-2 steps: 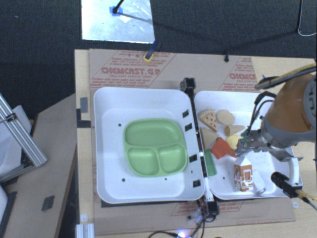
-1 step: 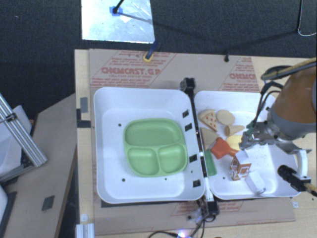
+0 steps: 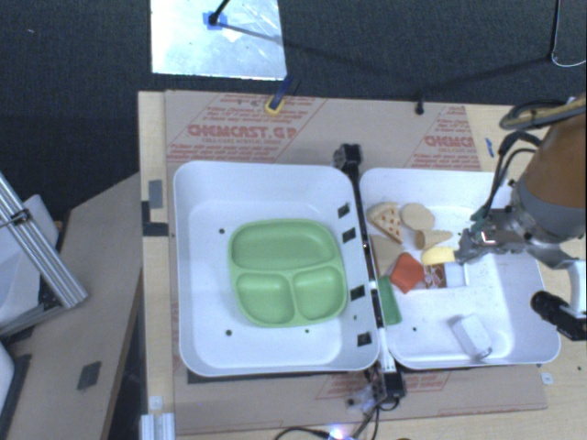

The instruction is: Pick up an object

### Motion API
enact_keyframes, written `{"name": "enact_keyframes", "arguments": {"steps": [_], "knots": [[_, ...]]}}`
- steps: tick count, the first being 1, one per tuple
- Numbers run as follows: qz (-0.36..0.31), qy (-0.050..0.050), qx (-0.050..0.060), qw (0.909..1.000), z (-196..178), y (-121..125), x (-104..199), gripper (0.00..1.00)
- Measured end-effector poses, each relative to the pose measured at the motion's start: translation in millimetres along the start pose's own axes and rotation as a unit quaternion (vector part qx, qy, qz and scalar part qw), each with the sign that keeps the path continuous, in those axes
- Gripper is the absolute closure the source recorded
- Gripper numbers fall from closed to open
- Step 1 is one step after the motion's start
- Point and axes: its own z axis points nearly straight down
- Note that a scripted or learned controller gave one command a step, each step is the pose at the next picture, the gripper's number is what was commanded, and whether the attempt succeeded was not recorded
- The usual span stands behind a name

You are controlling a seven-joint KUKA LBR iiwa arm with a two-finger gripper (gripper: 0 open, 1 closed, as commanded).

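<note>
The right bin [image 3: 514, 337] holds several toy foods. A pizza slice [image 3: 386, 220] and a tan round piece [image 3: 417, 215] lie at its far left, with a tan cone-like piece [image 3: 431, 238] just below them. A yellow piece [image 3: 438, 255] and a red piece [image 3: 407, 271] lie near the bin's middle left, and a white block [image 3: 470, 335] lies near the front. My gripper [image 3: 470, 244] hangs low over the bin's middle, just right of the yellow piece. Nothing is visibly held.
The left bin [image 3: 202, 246] carries a green divided plate [image 3: 286, 271]. A green strip [image 3: 389, 303] lies along the divider between the bins. The arm's grey and orange body [image 3: 555, 191] covers the right bin's far right corner. Cardboard [image 3: 238, 126] lies beneath both bins.
</note>
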Motion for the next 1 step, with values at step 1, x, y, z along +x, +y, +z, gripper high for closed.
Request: {"name": "enact_keyframes", "arguments": {"steps": [1], "knots": [[-0.003, 0.001, 0.001, 1.0, -0.8, 38.7, 51.0, 1.0]]}}
